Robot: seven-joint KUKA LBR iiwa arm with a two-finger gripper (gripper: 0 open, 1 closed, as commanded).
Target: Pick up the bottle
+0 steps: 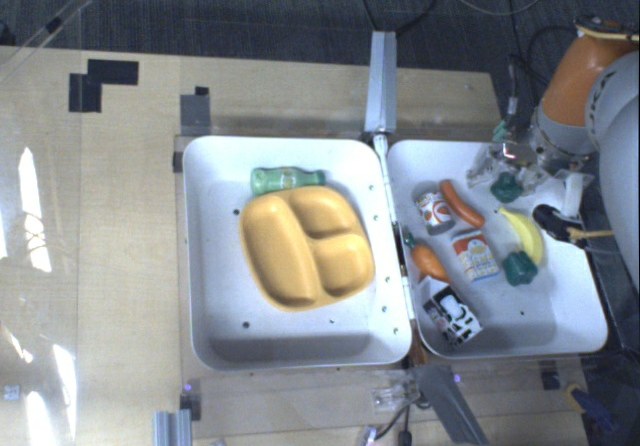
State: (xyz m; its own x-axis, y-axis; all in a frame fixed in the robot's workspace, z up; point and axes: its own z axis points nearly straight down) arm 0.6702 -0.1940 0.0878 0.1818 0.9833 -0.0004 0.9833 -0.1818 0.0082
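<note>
Looking down on the bench, two shallow white bins sit side by side. The left bin (210,264) holds a yellow divided tray (305,246) with three compartments, lying roughly at the bin's centre and turned slightly askew. The green bottle (288,178) lies on its side just beyond the tray's far edge, touching or nearly touching it, cap end pointing toward the divider between the bins.

The right bin (560,319) holds the loose items. A red sausage (461,203) lies at a slant near the bin's middle. A small can (434,210) sits just beside it on the left. A carrot (430,262) lies near the left wall. A small carton (475,256) lies between the carrot and a banana (524,233). A dark green block (519,268) touches the banana's near end. A black-and-white box (453,317) sits near the front left corner.

The arm reaches in from the right, orange band above the wrist. The gripper (508,179) is low over the far right part of the right bin, with a dark green object (505,189) right at its tip. Jaw state: cannot tell, the fingers are too small and cluttered to read, and I cannot tell whether the green object is held. The gripper is well apart from the bottle, which lies in the other bin.
</note>
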